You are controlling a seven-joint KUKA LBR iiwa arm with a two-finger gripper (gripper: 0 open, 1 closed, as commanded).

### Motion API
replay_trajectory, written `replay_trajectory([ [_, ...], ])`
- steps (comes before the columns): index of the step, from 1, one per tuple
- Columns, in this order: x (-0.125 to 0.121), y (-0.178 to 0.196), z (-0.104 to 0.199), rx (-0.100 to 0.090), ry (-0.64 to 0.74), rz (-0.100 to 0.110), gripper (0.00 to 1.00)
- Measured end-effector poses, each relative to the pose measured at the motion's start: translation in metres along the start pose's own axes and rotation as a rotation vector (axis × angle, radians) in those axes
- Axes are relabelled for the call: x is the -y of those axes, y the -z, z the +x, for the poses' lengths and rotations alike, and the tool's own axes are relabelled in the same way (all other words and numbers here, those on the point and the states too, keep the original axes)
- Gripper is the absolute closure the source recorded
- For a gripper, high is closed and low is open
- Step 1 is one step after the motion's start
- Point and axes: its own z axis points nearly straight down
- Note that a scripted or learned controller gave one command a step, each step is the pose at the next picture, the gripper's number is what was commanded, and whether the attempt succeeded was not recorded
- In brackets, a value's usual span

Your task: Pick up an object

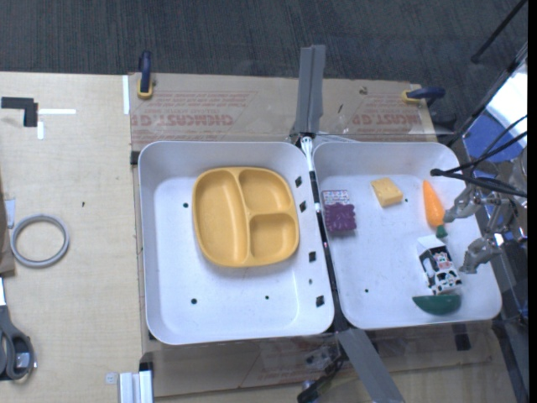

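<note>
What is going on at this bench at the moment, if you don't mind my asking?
A robot arm reaches in from the right, its tool poised at the right bin's right edge, open and holding nothing. In that bin lie an orange carrot, a yellow sponge, a purple block, a black-and-white toy and a green piece. The left bin holds a yellow divided plate.

The claw (464,236) hangs open at the right, both fingers spread apart.
</note>
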Motion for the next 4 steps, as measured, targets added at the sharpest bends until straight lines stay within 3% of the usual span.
replay_trajectory([
  [1,0.005,-0.034,-0.015,0.0,0.0,0.0,0.0],
  [2,0.014,-0.045,-0.077,0.002,-0.187,0.001,0.0],
  [3,0.014,-0.131,-0.117,0.005,-0.358,0.002,0.0],
  [4,0.015,-0.063,-0.146,0.006,-0.41,0.002,0.0],
])
